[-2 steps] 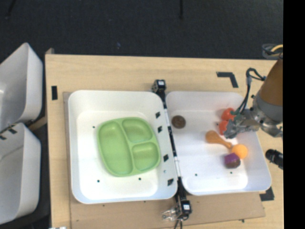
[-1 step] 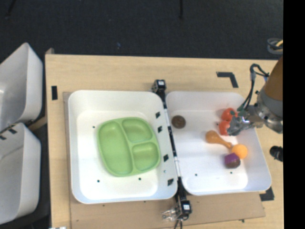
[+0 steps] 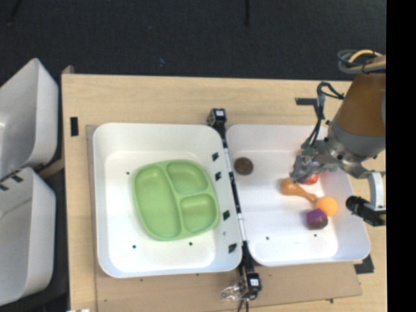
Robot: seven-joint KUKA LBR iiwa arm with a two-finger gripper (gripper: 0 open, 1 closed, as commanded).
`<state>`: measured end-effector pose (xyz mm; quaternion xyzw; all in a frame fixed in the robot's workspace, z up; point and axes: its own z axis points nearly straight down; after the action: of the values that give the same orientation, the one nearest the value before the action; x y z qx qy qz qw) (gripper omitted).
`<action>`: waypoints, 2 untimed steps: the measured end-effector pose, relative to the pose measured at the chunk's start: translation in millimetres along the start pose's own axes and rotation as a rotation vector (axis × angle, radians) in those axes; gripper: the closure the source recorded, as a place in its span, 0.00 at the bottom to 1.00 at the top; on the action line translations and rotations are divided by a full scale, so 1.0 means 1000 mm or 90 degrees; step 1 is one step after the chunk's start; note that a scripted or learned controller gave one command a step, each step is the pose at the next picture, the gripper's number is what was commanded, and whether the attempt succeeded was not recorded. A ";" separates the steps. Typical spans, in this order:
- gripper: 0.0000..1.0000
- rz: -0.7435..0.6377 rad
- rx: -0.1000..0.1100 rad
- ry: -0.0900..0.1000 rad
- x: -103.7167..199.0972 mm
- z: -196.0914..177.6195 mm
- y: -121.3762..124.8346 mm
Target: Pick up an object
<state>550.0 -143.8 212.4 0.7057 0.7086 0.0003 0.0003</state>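
The right bin (image 3: 279, 246) holds a small brown round object (image 3: 244, 166) near its left wall. An orange elongated toy (image 3: 296, 190) lies in the middle, with an orange ball (image 3: 327, 206) and a dark purple object (image 3: 316, 219) close by to its right. A small red object (image 3: 311, 179) shows just under the gripper. My gripper (image 3: 304, 169) hangs low over the bin, right above the red object and the upper end of the orange toy. The arm's orange band (image 3: 363, 106) rises behind it.
The left bin (image 3: 110, 246) holds a green divided plate (image 3: 175, 199). A black clamp (image 3: 216, 116) sits at the top of the divider between the bins. White containers (image 3: 26, 116) stand off the bench to the left.
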 end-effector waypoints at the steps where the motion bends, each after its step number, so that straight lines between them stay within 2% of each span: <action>1: 1.00 0.001 0.001 0.000 0.047 -0.012 -0.006; 2: 1.00 0.000 0.001 0.001 0.099 -0.024 -0.010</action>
<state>539.1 -45.3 236.2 0.7058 0.7085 0.0002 -0.0006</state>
